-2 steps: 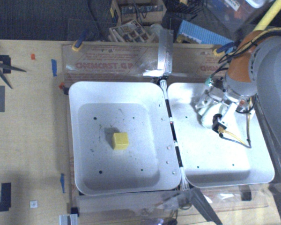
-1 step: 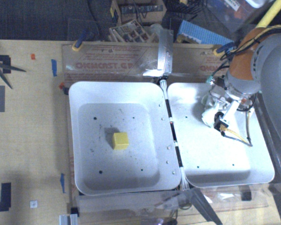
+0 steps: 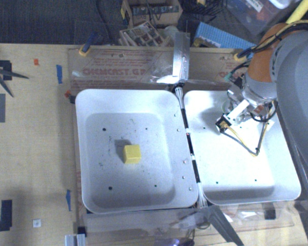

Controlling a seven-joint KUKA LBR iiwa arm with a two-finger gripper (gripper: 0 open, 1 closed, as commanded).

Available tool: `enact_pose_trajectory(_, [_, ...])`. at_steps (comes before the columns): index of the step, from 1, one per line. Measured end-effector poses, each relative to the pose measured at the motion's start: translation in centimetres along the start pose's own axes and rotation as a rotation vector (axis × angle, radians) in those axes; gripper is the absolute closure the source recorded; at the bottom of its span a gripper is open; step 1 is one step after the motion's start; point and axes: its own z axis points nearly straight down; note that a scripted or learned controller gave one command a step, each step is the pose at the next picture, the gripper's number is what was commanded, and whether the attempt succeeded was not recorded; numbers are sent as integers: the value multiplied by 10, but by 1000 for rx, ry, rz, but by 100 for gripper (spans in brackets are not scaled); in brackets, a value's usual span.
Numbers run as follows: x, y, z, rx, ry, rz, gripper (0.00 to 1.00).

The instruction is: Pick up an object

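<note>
A small yellow block (image 3: 132,154) lies near the middle of the left white bin (image 3: 92,111), a little left of centre. My gripper (image 3: 237,105) hangs over the upper part of the right white bin (image 3: 246,178), well to the right of the block and across the divider between the bins. I see nothing held in it. The grey arm with its orange band (image 3: 262,65) comes in from the upper right.
A metal ridge (image 3: 187,137) separates the two bins. A cardboard sheet (image 3: 118,68) lies behind the bins, and clutter of boxes and cables sits beyond it. The wooden bench (image 3: 31,147) stretches to the left.
</note>
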Motion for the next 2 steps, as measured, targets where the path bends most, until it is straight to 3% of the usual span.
enact_pose_trajectory(1, [2,14,4,1,-1,271,100])
enact_pose_trajectory(2, [9,8,31,-5,5,618,100])
